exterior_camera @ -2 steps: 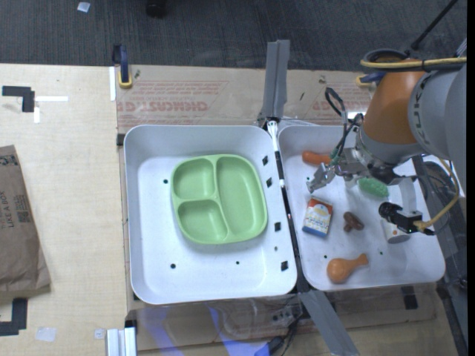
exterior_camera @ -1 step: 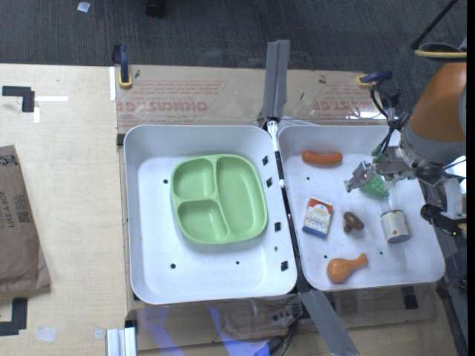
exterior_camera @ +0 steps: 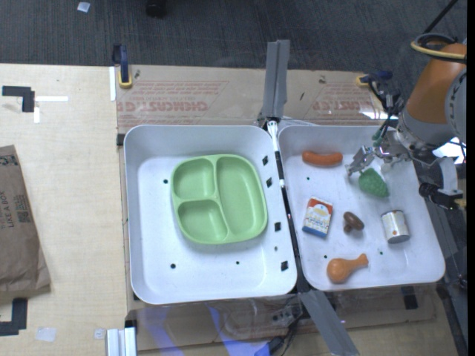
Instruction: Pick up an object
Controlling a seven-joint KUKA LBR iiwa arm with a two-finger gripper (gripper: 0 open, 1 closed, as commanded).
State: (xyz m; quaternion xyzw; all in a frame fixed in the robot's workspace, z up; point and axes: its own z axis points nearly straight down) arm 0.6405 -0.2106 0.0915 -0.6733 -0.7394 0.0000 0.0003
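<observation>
A: Where is the pincer (exterior_camera: 367, 163) right now?

B: Over the far side of the right bin (exterior_camera: 427, 269), just above the green toy vegetable (exterior_camera: 375, 184). Its metal fingers look spread, with nothing between them, so it is released and carrying nothing.

A: So the green piece is the likely target?

B: That is my guess, since it lies nearest, between the sausage (exterior_camera: 322, 158) and the small metal can (exterior_camera: 395, 226). It looks like a bumpy plastic toy, probably light and stiff, though possibly a little slick.

A: Where should it be taken?

B: Across its narrower width, near the middle, so the lumpy surface gives the fingers some bite. A grip at the tip would likely squirt it out.

A: Anything else close by?

B: A small printed box (exterior_camera: 318, 218), a brown lump (exterior_camera: 353, 222) and an orange drumstick-shaped toy (exterior_camera: 346, 267) sit nearer the front, apart from it. The left bin (exterior_camera: 145, 273) holds a green divided plate (exterior_camera: 220, 198).
</observation>
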